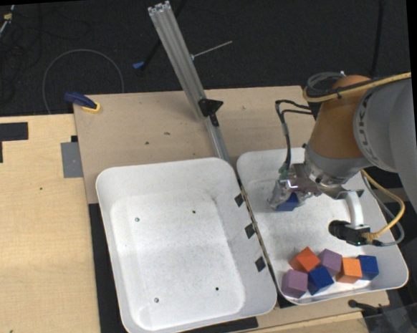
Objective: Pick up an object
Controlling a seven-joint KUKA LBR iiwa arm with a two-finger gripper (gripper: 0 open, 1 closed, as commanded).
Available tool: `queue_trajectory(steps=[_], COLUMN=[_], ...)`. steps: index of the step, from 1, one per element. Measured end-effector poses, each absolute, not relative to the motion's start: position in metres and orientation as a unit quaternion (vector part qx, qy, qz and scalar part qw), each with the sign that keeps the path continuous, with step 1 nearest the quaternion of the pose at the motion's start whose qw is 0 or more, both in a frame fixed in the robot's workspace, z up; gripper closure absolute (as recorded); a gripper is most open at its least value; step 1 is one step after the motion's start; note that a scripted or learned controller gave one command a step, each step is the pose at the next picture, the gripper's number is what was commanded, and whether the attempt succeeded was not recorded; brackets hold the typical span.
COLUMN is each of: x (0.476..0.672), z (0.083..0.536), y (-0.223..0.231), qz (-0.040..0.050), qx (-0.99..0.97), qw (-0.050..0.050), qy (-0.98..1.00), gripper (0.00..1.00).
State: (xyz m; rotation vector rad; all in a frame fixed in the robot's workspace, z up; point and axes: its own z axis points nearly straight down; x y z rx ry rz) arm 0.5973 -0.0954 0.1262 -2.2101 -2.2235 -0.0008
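Near the right bin's [262,166] far-left corner, hand [288,190] sits on a blue block [288,202], apparently clenched around it, cluster nearer front.

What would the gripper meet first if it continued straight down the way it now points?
Probably the small blue block just under the gripper, lying on the floor of the right white bin. Depth is unclear from this slanted view.

The wooden bench [148,131] bears two white bins [176,251], apparently touching.
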Motion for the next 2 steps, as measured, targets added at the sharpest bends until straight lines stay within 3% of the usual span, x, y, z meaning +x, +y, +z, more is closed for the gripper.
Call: queue_trajectory(steps=[1,2], x=[0.643,0.599], z=[0.194,0.189], y=[-0.023,0.054], qz=[-0.0031,0.0017], qx=[-0.704,-0.705], qw=[-0.001,0.004], qy=[-0.71,-0.709], gripper=[1.0,1.0])
